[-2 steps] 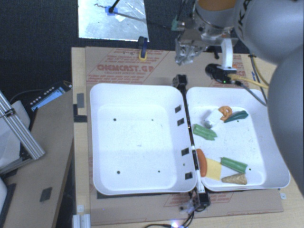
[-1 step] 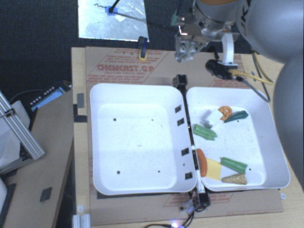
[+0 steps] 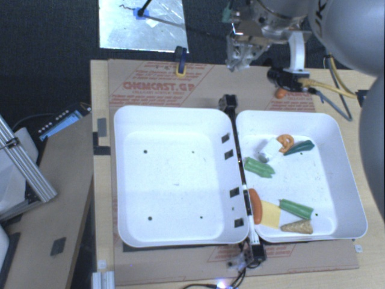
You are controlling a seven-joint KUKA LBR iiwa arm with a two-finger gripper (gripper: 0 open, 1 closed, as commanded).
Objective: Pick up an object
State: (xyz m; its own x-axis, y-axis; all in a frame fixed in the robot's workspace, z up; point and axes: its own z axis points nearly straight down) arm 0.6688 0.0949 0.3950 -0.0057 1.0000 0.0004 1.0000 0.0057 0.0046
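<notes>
My gripper (image 3: 240,58) hangs high above the bench, over the cardboard behind the gap between the two bins, with nothing between its fingers that I can make out. The right bin (image 3: 346,179) holds several small items: an orange curled piece (image 3: 285,141), a dark green pepper (image 3: 299,147), a white piece (image 3: 268,150), a green bean pod (image 3: 259,167), a red-orange sausage (image 3: 256,206), a yellow cheese wedge (image 3: 270,214), a green cucumber (image 3: 296,208) and a tan bread piece (image 3: 297,227). All lie well below and in front of the gripper.
The left bin (image 3: 174,179) stands beside the right one, joined by a black clip strip (image 3: 236,161). A small orange ball (image 3: 280,93) and cables lie on the cardboard behind the right bin. A shiny plate (image 3: 143,15) lies at the back left.
</notes>
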